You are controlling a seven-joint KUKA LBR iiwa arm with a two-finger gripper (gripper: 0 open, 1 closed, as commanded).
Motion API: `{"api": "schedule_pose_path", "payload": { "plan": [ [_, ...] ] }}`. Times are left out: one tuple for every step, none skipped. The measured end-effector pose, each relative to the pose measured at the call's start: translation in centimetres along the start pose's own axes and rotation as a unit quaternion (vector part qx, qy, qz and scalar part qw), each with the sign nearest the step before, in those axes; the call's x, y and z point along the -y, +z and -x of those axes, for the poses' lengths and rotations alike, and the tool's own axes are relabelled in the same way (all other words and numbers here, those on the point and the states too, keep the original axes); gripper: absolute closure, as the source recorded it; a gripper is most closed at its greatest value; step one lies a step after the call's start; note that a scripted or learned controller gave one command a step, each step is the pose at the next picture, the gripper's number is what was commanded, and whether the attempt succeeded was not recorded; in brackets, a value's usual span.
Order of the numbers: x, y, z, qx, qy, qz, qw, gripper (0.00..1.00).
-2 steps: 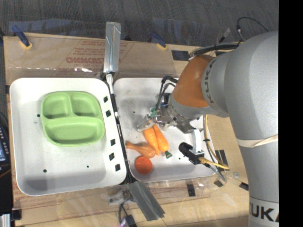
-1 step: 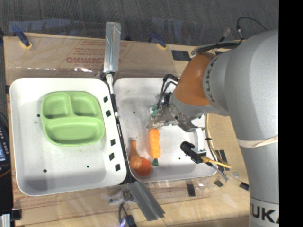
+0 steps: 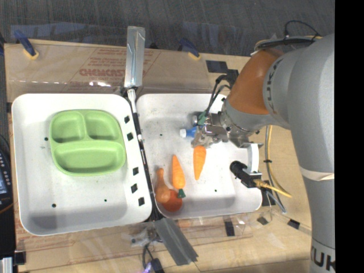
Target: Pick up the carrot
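Observation:
An orange carrot (image 3: 199, 161) is in the right bin (image 3: 224, 201), thick end up against my gripper (image 3: 202, 140) and tip pointing toward the bin's front. The fingers are shut on that thick end. A second, smaller carrot (image 3: 177, 173) with a green stub lies on the bin floor just to the left, apart from the gripper. The grey arm with its orange band (image 3: 250, 92) reaches in from the right over the bin's back right part.
A brown-orange pear-shaped item (image 3: 165, 193) lies at the right bin's front left corner, next to the small carrot. A small blue and white object (image 3: 185, 132) sits left of the gripper. The left bin (image 3: 28, 152) holds a green divided plate (image 3: 86, 141).

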State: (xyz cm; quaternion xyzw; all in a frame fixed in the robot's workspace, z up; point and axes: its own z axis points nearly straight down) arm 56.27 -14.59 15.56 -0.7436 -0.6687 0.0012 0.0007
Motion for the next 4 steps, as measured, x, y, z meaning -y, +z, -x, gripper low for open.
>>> {"api": "schedule_pose_path", "payload": {
  "plan": [
    [-3.6,-4.2,-2.9,0.0,-0.153,0.001,0.9882,1.0],
    [-5.6,-3.6,-6.7,0.0,-0.092,0.001,0.9958,1.0],
    [-8.9,4.3,-4.2,0.0,-0.065,-0.002,0.9979,1.0],
    [-7.9,-3.8,-14.9,-0.001,-0.007,0.002,1.0,1.0]
  ]
}}
